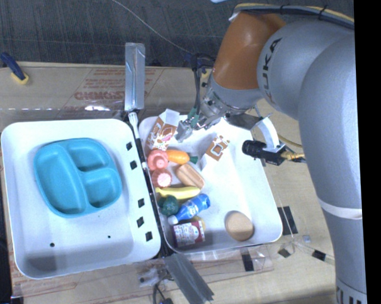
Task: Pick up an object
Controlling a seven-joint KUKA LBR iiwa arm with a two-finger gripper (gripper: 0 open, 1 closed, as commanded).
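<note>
Camera view: gripper (188, 126) above brown-white carton (162, 134).

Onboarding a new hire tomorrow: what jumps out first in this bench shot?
The big grey arm with its orange band dominates the right side, its gripper hanging over the far end of the right bin. Next, the blue divided tray sits alone in the left bin. Then the bright clutter along the right bin's left wall: a banana, a carrot, a blue bottle and a red-labelled can.
</note>
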